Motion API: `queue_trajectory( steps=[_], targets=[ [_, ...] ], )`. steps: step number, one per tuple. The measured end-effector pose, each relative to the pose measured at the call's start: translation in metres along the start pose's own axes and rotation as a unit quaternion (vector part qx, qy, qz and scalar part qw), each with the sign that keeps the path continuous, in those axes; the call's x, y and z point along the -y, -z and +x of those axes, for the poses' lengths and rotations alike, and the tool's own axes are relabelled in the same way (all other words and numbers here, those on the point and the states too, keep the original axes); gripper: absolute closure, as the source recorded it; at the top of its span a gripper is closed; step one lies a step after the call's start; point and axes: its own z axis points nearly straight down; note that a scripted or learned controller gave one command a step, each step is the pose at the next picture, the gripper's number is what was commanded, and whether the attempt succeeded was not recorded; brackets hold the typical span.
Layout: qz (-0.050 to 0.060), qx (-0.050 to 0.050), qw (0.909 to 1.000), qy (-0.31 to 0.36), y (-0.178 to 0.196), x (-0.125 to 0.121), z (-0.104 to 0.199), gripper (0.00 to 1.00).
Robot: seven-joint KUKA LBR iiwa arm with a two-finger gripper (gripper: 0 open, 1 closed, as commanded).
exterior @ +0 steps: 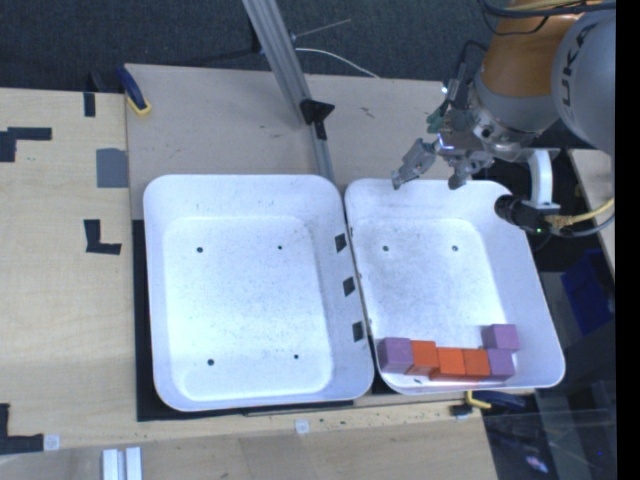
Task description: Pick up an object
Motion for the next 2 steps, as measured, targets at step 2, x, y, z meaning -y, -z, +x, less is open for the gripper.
queue_trajectory(
  steps=[2],
  targets=[
    [0.007, 0.002, 1.0000, -0.004, -0.043, -0.035, -0.014, 0.00]
  ],
)
